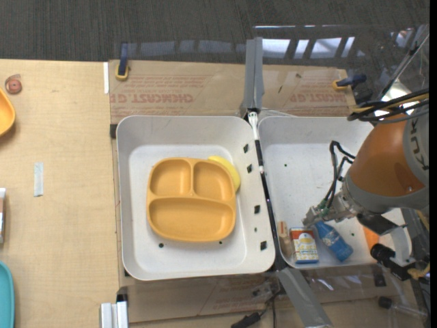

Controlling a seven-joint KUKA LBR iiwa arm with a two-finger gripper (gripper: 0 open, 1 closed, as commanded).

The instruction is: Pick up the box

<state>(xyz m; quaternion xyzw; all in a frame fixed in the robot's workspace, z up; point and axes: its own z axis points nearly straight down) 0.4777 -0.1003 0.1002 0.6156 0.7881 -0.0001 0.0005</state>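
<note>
The box (305, 246) is small, red and white, and lies flat near the front left corner of the right bin (293, 149). My gripper (319, 216) hangs just above and behind the box, at the end of the grey arm with the orange band (386, 166). A blue bottle (335, 242) lies right beside the box, partly under the gripper. Nothing shows as lifted off the bin floor.
An orange divided plate (192, 199) fills the middle of the left bin (130, 183), with a yellow object (229, 169) at its far right corner. A thin brown item (283, 241) lies left of the box. An orange object (371, 237) sits near the right bin's front right.
</note>
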